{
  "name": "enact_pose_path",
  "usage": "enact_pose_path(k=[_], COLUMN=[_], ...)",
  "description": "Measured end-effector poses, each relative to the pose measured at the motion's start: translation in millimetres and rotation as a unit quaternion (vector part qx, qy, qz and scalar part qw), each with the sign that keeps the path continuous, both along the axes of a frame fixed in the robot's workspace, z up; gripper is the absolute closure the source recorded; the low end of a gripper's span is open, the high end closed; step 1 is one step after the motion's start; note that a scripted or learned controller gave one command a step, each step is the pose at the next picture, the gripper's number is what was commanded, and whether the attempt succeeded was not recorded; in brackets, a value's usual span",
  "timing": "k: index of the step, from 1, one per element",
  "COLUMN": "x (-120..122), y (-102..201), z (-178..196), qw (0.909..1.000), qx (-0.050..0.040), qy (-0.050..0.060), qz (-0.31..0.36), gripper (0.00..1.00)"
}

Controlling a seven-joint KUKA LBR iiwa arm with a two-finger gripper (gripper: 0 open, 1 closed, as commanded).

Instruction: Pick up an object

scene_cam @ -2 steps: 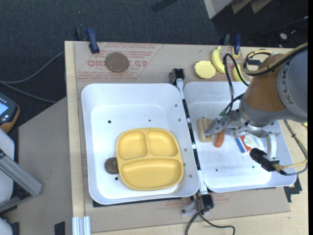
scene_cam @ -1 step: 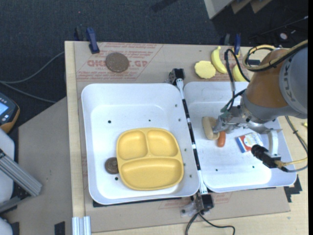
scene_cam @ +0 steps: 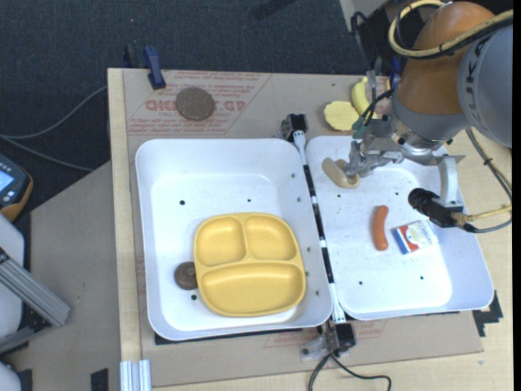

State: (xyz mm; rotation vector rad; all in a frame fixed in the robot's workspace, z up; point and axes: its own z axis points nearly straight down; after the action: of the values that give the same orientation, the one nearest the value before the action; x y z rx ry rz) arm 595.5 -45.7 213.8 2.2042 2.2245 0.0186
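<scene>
Two white bins sit side by side on a cardboard-topped bench [scene_cam: 122,218]. In the left bin [scene_cam: 146,161], a yellow divided plate [scene_cam: 248,263] lies toward 6 o'clock, with a small brown disc [scene_cam: 186,275] touching it at its 8 o'clock. In the right bin [scene_cam: 456,292], a red sausage [scene_cam: 380,227] lies near the centre, a small carton [scene_cam: 413,236] just beside it at 3 o'clock. Beyond the left bin's 12 o'clock rim rests a round brown puck [scene_cam: 194,103], a blue clamp [scene_cam: 153,65] at its 11 o'clock.

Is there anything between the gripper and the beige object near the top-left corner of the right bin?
Nothing visible stands in the way. The gripper is low in the right bin, right beside the beige object. The sausage and the small carton lie apart, nearer the bin's middle.
</scene>
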Motion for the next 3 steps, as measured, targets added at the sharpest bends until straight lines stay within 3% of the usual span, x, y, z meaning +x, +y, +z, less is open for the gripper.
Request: enact_pose_path(k=[1, 2, 3], x=[-22.7, -20.1, -39.5], y=[-67.8, -63.7, -94.3], z=[-68.7, -64.7, -129.1], qw=[0.9999, 1.0000, 0.9999], qx=[-0.0010, -0.0007, 0.0007], qy=[0.012, 0.008, 0.006], qz=[-0.008, -0.005, -0.008], gripper=[1.00, 0.00, 0.00])
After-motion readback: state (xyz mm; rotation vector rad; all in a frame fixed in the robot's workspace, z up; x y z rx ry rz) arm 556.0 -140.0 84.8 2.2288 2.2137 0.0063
